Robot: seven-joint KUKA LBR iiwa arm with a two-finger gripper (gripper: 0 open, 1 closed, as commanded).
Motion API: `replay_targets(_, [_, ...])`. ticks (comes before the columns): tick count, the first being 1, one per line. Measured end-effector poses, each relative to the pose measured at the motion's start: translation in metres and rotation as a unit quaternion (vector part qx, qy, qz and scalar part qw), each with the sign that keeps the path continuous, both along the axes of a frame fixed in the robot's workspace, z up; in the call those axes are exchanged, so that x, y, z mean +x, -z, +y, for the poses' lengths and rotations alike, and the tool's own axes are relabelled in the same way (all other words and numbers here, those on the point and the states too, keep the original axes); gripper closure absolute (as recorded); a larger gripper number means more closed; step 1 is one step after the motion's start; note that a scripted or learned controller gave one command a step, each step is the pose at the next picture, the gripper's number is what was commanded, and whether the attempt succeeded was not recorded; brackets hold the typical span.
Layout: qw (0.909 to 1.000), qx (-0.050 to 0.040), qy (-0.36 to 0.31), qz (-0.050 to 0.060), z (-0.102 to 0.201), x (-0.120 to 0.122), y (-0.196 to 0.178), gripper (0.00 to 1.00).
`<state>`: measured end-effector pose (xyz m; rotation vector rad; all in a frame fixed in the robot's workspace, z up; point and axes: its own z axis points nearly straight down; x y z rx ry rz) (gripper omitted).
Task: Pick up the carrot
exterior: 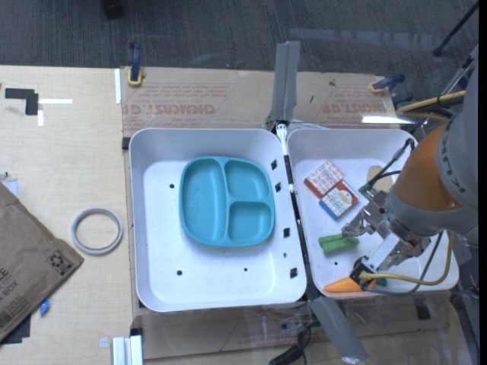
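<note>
"While the gripper (356, 228) hangs over the right bin (358, 152), where does the carrot (342, 284) sit?"

"Along that bin's near edge, toward the corner beside the left bin (156, 204), lying flat close against the wall. A green toy (338, 242) lies farther in, just beside the gripper and apart from the carrot."

"Is the gripper wide or narrow?"

"I cannot tell; it is too small and cluttered there."

"How will the carrot handle?"

"It looks like a small toy, so probably light, stiff and smooth, and likely to slip along its taper. I would take it across the thicker middle. Mind the wall, which seems to leave little room on that side."
</note>
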<state>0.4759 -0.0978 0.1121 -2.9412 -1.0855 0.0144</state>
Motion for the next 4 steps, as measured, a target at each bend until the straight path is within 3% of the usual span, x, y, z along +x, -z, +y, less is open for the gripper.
replay_targets(1, [0.9793, -0.0015, 0.202, -0.007, 0.004, 0.004, 0.019, 0.0])
replay_targets(2, [0.9801, -0.001, 0.198, -0.004, 0.004, 0.005, 0.012, 1.0])
replay_targets(3, [0.9773, -0.0036, 0.212, -0.001, 0.034, 0.002, -0.095, 1.0])
replay_targets(4, [0.9695, -0.0057, 0.245, -0.001, 0.037, 0.003, -0.237, 1.0])
